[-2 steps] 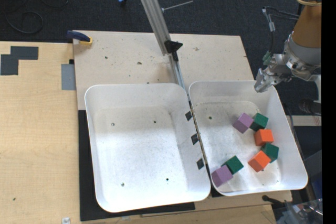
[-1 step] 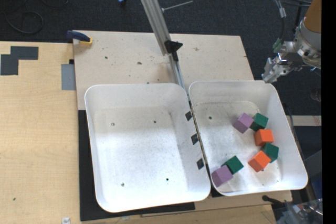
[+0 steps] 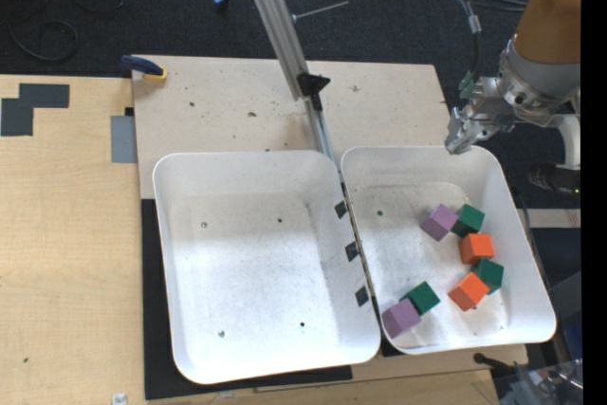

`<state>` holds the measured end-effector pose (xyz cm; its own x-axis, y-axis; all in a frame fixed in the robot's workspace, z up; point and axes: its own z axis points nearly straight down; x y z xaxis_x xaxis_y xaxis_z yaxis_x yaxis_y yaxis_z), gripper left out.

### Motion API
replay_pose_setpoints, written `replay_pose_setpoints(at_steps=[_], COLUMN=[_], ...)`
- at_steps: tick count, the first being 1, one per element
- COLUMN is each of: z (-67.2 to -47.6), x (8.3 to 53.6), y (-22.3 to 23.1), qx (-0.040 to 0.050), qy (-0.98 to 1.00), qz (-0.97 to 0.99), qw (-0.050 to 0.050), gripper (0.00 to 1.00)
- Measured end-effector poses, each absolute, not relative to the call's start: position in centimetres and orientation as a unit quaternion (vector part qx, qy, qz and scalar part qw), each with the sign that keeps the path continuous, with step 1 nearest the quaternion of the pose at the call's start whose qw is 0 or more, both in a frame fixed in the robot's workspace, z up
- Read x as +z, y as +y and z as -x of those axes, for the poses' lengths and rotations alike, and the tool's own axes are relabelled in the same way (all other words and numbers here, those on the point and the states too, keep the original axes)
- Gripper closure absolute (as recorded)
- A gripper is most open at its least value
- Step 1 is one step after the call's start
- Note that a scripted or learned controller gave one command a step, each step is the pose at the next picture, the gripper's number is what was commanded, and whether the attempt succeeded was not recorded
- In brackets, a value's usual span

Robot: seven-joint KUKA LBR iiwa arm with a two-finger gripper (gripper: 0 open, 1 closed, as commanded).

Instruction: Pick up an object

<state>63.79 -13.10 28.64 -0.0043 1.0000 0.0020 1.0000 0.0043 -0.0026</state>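
Note:
Several small blocks lie in the right bin (image 3: 417, 168): a purple block (image 3: 439, 222) beside a green block (image 3: 469, 220), an orange block (image 3: 477, 248), another green block (image 3: 490, 274), a second orange block (image 3: 468, 291), a green block (image 3: 423, 298) and a purple block (image 3: 401, 317) near the front. My gripper (image 3: 461, 137) hangs above the right bin's far right rim, away from all the blocks, and I see nothing between its fingers.
The left bin (image 3: 190, 194) stands beside the right one, with a divider carrying small black tabs (image 3: 351, 250) between them. A slanted aluminium post (image 3: 280, 24) rises behind the bins. A blue and yellow clamp (image 3: 143, 66) sits at the board's far left corner.

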Motion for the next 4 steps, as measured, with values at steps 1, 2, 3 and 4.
replay_pose_setpoints(at_steps=[1, 2, 3, 4], z=[-63.0, -63.6, -62.4, -62.9], x=[26.8, 25.0, 23.6, 22.3], y=[-8.7, -3.7, 1.3, 6.3], qx=[0.0010, 0.0011, 0.0012, 0.0013], qy=[-0.708, -0.708, -0.708, -0.708], qz=[0.706, 0.706, 0.706, 0.706], qw=[0.003, 0.003, 0.003, 0.002], gripper=[1.00, 1.00, 1.00, 1.00])
